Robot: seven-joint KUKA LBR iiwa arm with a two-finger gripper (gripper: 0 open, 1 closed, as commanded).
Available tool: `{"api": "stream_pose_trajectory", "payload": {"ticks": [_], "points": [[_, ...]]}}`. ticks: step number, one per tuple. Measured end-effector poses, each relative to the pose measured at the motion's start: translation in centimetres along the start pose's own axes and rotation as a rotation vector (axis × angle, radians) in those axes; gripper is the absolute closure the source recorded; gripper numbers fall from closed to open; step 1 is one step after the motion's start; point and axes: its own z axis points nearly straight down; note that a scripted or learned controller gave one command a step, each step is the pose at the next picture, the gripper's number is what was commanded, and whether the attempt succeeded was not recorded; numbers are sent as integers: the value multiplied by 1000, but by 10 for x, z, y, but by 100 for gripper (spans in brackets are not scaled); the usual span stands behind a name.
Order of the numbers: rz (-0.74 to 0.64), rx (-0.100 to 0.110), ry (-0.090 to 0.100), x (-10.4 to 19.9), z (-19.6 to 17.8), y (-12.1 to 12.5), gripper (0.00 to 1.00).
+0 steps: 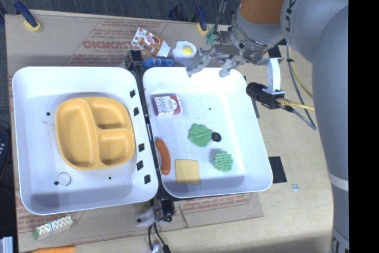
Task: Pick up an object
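The grey arm entered from three o'clock and bent toward the top of the right bin, its orange band uppermost at about one o'clock. The gripper hung over that bin's far rim, its two fingers spread apart with nothing between them. Below it in the right bin lay a red-and-white packet at eleven o'clock, a green leaf at the centre with a small dark piece touching its right side, a green studded ball at five o'clock, a yellow block at six o'clock, and an orange sausage along the left wall. The left bin held a yellow divided tray.
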Motion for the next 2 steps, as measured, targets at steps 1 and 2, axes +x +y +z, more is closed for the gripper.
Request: {"api": "stream_pose_trajectory", "payload": {"ticks": [1, 2], "points": [[199, 2, 1, -18, 125, -65, 0], [80, -6, 0, -18, 185, 4, 0]]}}
